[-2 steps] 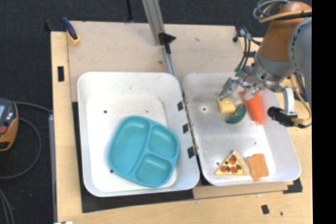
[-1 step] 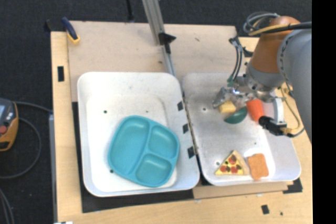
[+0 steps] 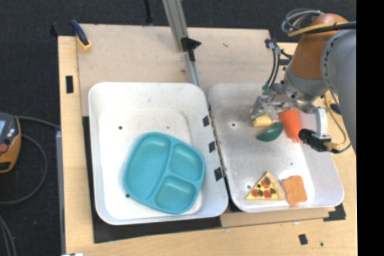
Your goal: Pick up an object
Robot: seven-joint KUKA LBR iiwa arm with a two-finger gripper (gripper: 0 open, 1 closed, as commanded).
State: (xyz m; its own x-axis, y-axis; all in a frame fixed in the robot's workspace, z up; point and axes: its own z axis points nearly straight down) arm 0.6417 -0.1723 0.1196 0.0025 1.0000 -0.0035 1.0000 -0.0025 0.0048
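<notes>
Hovered with hand (image 3: 264, 110) low in right bin (image 3: 240, 189), pale yellow piece (image 3: 262, 122) just beneath; grip state impossible to tell.

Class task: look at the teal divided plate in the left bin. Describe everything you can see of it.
The teal divided plate is a rounded-square tray of smooth, plastic-looking material, moulded into three compartments: one large and two smaller. It lies flat and right side up, turned at a slant, in the lower part of the left bin, resting on the bin's floor near its front wall. Nothing lies in its compartments, and no other object touches it.
</notes>
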